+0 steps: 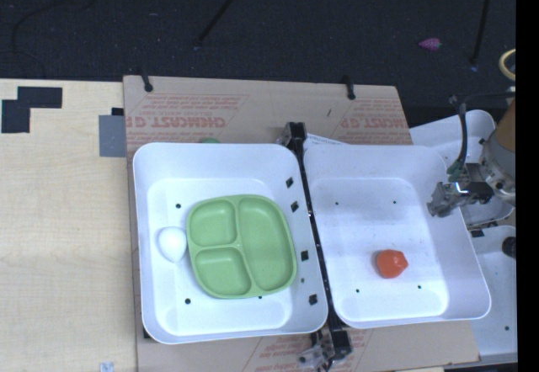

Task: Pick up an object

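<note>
Nearest me, the orange-red ball (391, 263) lies loose in the right bin (459, 299), my likeliest pick. The green divided plate (241, 245) and white egg (172, 243) share the left bin (160, 168). Farther right, my pincer (444, 199) hangs over the rim, carrying nothing.

My grey KUKA arm (505, 139) comes in from the right edge, mostly cut off by the frame. My dark metal two-finger gripper (440, 200) sits low at the wrist end, pointing left and a bit down. Cable loops up over the wrist. Nothing between my fingers.
</note>
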Available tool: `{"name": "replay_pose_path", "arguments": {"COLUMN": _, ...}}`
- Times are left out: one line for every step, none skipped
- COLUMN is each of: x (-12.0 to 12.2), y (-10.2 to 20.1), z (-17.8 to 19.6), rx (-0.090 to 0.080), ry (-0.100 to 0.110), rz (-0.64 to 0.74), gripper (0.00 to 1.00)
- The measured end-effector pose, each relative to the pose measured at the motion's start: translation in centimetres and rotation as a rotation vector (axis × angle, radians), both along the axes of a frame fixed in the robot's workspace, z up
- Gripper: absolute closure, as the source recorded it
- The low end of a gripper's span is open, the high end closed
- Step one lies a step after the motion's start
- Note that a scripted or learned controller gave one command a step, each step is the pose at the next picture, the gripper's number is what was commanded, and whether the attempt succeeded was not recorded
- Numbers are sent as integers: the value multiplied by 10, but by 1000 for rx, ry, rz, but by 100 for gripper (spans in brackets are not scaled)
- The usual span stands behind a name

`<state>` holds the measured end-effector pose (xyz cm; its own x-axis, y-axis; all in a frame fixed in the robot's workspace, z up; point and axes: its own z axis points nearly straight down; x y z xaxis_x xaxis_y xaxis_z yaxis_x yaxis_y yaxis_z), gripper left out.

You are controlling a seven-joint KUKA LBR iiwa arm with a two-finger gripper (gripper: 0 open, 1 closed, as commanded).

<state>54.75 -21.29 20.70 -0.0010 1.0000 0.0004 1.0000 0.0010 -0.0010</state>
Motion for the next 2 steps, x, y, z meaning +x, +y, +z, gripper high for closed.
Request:
{"name": "replay_pose_path", "arguments": {"x": 2, "y": 46, "z": -6, "rx": 2, "ry": 3, "rz": 1, "gripper": 100}}
{"name": "replay_pose_path", "arguments": {"x": -1, "y": 103, "z": 7, "rx": 2, "ry": 2, "rz": 3, "gripper": 100}}
